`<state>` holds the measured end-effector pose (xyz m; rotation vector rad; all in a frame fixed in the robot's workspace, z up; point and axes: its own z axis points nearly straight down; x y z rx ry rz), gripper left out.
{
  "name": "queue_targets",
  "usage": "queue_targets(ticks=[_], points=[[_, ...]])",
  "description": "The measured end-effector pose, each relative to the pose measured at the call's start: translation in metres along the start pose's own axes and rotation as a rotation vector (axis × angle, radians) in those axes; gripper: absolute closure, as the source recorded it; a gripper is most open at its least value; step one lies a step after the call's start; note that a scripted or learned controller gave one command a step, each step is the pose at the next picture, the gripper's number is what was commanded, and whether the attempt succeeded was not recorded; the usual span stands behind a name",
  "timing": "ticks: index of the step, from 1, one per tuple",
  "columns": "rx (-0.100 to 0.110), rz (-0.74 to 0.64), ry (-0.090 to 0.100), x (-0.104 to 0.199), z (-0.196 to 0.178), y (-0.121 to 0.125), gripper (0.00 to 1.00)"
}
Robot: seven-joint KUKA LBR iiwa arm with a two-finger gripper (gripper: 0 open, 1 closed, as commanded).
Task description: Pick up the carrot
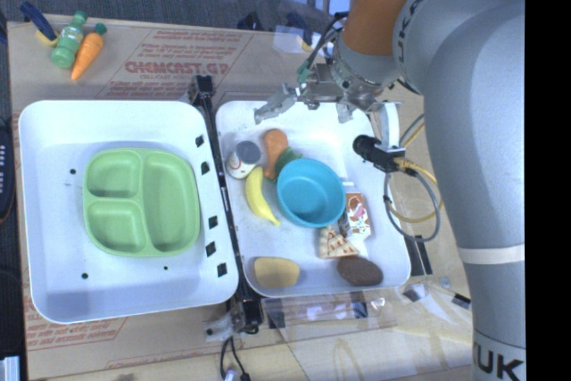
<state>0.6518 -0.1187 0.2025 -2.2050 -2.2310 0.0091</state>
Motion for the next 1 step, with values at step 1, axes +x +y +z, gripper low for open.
queue_targets(ticks=[1], points=[[0.013, 0.064, 0.0, 0.0057, 0.1184, 0.0017, 0.0]])
